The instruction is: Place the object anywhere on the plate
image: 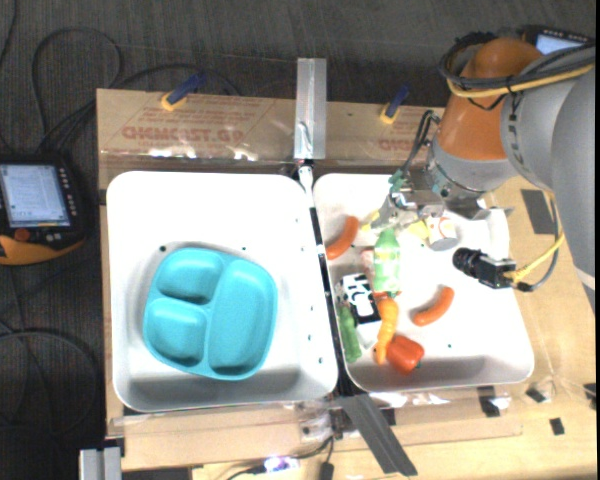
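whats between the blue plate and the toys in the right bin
In the camera view, bare white floor of the left bin, then the two bins' adjoining walls, separate the blue plate from the toys in the right bin.

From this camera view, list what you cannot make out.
- Tool: its fingers are lost against the toy clutter in the right bin, so their state is unclear.
- Pale toy: partly under the wrist, too small to identify.
- Arm: cut off by the frame's right edge.
- Handheld screen: text too small.
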Motion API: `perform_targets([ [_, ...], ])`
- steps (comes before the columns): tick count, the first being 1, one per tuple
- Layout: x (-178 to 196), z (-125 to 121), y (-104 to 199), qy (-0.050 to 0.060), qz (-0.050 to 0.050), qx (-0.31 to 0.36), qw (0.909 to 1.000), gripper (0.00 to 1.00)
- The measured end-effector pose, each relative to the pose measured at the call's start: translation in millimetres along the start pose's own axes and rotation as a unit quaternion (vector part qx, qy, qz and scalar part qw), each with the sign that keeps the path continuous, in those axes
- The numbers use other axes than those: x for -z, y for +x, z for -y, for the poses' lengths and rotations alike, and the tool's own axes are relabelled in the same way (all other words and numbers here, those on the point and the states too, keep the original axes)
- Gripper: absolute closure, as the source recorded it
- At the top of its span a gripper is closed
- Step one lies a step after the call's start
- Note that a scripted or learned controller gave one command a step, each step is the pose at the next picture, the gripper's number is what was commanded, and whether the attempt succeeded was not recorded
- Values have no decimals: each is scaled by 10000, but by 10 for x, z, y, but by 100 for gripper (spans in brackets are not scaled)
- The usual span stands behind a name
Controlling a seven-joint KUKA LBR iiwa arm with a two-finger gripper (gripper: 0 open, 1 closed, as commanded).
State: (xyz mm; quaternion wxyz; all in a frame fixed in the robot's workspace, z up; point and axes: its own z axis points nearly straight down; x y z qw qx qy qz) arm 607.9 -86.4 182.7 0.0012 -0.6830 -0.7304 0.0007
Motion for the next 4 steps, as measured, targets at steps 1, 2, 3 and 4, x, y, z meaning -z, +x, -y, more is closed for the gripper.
perform_targets([
  [1,1,173,334,2,10,780,9970,100],
  [2,428,463,1318,3,2,815,9967,100],
  [3,351,415,1803,5,2,2295,9733,100],
  [4,352,414,1801,3,0,2293,9734,0],
])
